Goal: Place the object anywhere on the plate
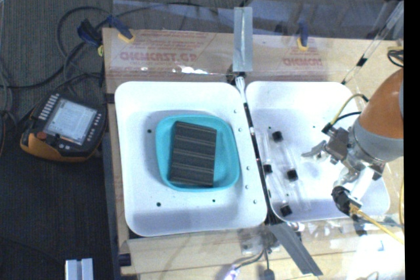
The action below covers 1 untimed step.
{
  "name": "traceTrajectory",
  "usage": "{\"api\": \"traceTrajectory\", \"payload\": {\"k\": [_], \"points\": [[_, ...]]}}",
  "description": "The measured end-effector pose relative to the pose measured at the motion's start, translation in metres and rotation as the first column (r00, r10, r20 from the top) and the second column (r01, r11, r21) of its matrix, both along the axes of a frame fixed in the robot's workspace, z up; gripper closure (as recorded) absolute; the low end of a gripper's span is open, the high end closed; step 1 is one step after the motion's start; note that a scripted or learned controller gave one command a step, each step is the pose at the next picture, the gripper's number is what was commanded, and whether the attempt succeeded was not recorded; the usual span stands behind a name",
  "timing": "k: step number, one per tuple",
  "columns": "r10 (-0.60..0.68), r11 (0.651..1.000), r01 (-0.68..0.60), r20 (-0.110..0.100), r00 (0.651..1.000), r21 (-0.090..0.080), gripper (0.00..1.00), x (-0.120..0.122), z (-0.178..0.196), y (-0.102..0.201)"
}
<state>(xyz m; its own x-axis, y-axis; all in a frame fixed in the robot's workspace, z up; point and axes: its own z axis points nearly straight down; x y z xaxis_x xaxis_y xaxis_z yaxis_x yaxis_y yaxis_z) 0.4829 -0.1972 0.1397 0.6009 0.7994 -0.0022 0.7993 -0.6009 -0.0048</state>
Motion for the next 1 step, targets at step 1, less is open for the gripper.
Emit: {"api": "traceTrajectory", "payload": {"k": [1], "points": [[0.109,0.994,-0.109,0.004,0.994,-0.004,0.0,0.0018,0.1362,0.0033]]}}
